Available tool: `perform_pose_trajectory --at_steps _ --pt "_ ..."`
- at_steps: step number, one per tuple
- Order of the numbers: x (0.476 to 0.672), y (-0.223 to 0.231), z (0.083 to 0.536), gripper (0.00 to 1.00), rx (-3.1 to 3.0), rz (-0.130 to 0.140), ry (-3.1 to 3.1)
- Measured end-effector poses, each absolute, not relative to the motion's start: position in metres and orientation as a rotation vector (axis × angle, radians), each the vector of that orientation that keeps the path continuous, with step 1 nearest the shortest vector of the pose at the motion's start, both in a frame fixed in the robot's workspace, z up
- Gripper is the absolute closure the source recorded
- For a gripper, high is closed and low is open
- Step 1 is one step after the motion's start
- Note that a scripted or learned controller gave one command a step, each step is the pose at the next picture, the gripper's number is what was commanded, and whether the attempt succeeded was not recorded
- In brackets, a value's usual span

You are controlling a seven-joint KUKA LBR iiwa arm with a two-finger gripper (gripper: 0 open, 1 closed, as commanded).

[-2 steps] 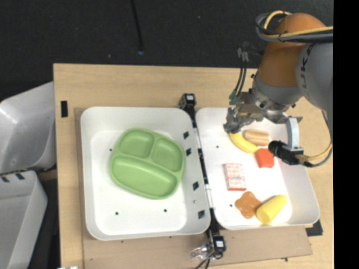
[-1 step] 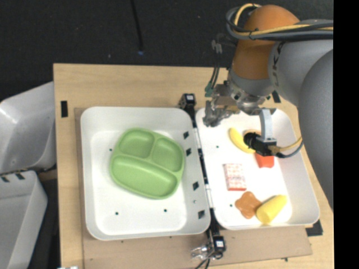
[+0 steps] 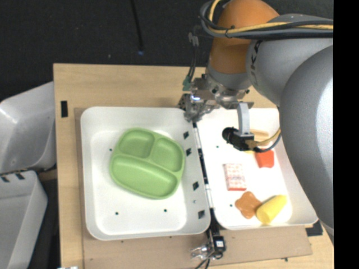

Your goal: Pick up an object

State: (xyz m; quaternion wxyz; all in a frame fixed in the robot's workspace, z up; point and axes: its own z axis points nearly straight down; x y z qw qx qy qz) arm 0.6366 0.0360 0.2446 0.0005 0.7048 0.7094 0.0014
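My gripper [image 3: 196, 104] hangs over the far end of the divider between the two bins, under the orange wrist band. Nothing is visibly held in it. The right bin [image 3: 297, 203] holds a small orange-red block [image 3: 265, 159], a white packet with red print [image 3: 234, 176], a brown cookie-shaped piece [image 3: 245, 204] and a yellow rounded object [image 3: 271, 208] touching it. A pale tan item [image 3: 259, 134] lies just behind the orange-red block. These things all lie nearer the camera than the gripper, and to its right.
A green divided plate [image 3: 147, 162] fills the middle of the left bin [image 3: 95, 217]. The grey arm covers the right bin's far right corner. Wooden bench [image 3: 67, 88] borders the bins.
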Motion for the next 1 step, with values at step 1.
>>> perform_pose_trajectory --at_steps 1 --pt "0.6571 0.0858 0.2533 1.0 2.213 0.006 2.228"
